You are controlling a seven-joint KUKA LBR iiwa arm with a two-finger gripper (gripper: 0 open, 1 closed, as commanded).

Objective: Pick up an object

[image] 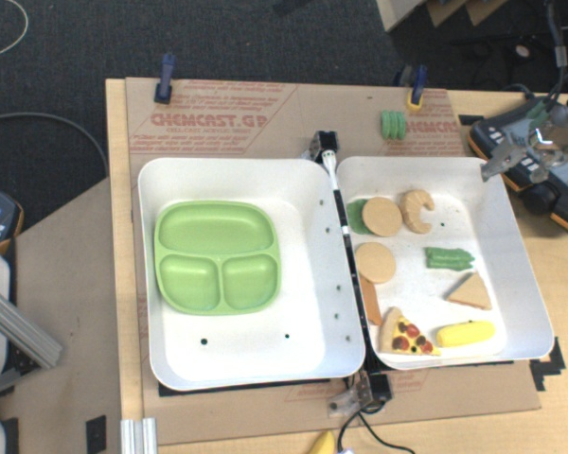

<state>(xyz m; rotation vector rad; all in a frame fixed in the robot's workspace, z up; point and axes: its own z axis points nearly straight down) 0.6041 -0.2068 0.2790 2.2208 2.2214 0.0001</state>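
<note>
The gripper [511, 154] sits at the right bin's [511, 225] upper right rim; I cannot tell its state. Toy foods lie in this bin: pizza slice [406, 333], banana [466, 333], cookie [376, 262]. Left bin [170, 348] holds a green divided plate [217, 256].

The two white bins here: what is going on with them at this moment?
Nothing is being handled yet. The left bin holds a green divided tray. The right bin holds toy food: two round tan pieces, a bitten cookie, a green piece, a tan wedge, a pizza slice and a yellow piece. The gripper sits at the right bin's far corner.
</note>
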